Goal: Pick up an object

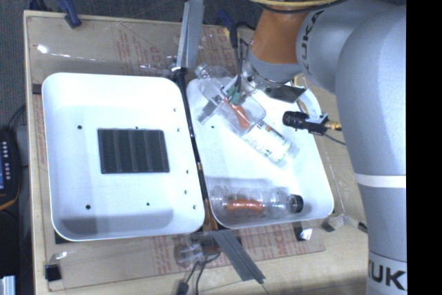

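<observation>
You see the gripper [231, 94] low in the right bin [314, 179], over a clear bottle [259, 128]; whether it is apart or closed, I cannot tell. A second bottle [252, 204] lies along the near wall.

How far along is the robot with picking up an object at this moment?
Done: the hand has reached the right bin, at the upper clear bottle. In hand: I cannot tell whether the bottle is gripped. Left: lifting; that bottle looks to be resting in the bin, and the second bottle lies at the near wall.
</observation>
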Controlling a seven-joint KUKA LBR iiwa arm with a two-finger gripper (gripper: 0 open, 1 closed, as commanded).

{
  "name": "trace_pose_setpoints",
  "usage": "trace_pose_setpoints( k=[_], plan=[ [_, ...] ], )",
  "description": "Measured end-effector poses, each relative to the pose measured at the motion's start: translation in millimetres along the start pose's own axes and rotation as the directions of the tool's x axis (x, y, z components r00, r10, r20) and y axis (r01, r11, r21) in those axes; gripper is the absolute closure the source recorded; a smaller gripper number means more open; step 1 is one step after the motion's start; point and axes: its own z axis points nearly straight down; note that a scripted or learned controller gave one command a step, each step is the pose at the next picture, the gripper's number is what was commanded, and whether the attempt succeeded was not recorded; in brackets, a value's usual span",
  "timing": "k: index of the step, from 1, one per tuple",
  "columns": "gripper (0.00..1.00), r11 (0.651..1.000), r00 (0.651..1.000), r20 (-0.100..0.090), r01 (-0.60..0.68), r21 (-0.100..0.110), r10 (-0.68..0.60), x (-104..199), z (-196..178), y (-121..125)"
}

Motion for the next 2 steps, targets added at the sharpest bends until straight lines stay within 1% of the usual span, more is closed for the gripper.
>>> trace_pose_setpoints(
  k=[1, 2],
  plan=[
    [0.00, 1.000, 1.000, 0.000, 0.000, 0.000, 0.000, 0, 0, 0],
    [0.00, 0.991, 0.991, 0.004, -0.136, -0.006, 0.136, -49, 54, -15]
  ],
)
